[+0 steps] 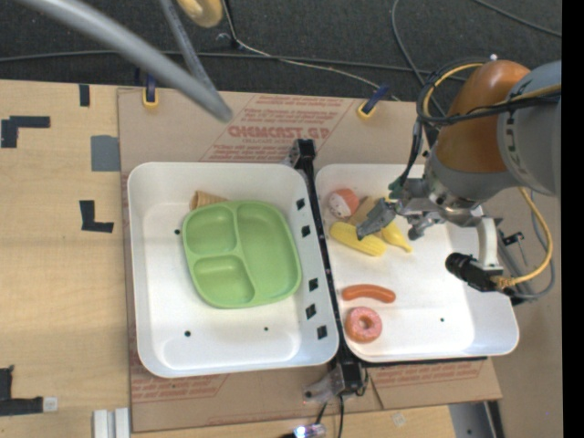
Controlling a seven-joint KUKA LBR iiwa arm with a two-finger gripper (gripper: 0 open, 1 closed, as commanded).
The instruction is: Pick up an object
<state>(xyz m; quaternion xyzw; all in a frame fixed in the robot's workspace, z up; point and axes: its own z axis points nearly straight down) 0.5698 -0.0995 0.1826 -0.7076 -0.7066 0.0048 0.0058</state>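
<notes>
Pale wood is seen across the tabletop (55, 272), on which a brown cardboard sheet (274, 126) is laid beneath two shallow white bins set side by side. The left bin (155, 336) is occupied by a light green divided plate (242, 252) with three compartments, and a tan wedge-shaped item (208, 199) is partly hidden under the plate's far edge. The right bin (474, 331) is entered from the right by the grey arm (534, 126), whose orange band (479, 117) is seen above the wrist. The arm is bent downward over the far half of the right bin, with the wrist pointed toward the bin's centre divider.

The end effector (394, 224) is held low above the yellow banana (363, 239), with one grey finger (372, 222) lying across the banana's upper side and the other finger nearer the arm. The fingers are seen spread apart, and nothing is clearly gripped between them. Just beyond the banana, toward the divider, a round pink and white piece (343, 203) is placed. Nearer the front of the bin, a red sausage (369, 293) is laid flat, and just in front of it a pink frosted doughnut (364, 324) is set, close to the divider. The sausage and doughnut are well apart from the end effector.
</notes>
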